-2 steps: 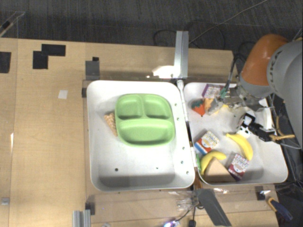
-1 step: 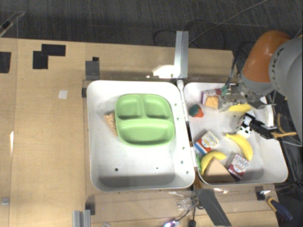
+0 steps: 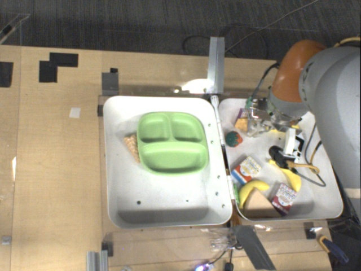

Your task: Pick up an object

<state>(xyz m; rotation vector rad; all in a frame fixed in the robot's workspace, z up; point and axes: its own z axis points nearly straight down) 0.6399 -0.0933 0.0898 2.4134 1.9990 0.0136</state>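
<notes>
My gripper (image 3: 257,124) reaches down into the back of the right bin (image 3: 316,208), under the arm's orange band. A small purple and yellow packet (image 3: 242,121) lies just to its left. A green and orange ball (image 3: 233,138) sits a little in front of that, near the bin's left wall. Further forward lie a red, white and blue carton (image 3: 246,169), a yellow banana-shaped piece (image 3: 252,187), a tan wedge (image 3: 261,203) and a dark red packet (image 3: 285,196). Another yellow piece (image 3: 290,176) lies to the right of the carton.
The left bin (image 3: 163,208) holds a green divided plate (image 3: 171,141) with a tan cracker-like piece (image 3: 131,146) sticking out from under its left edge. A metal post (image 3: 216,66) stands behind the wall between the bins.
</notes>
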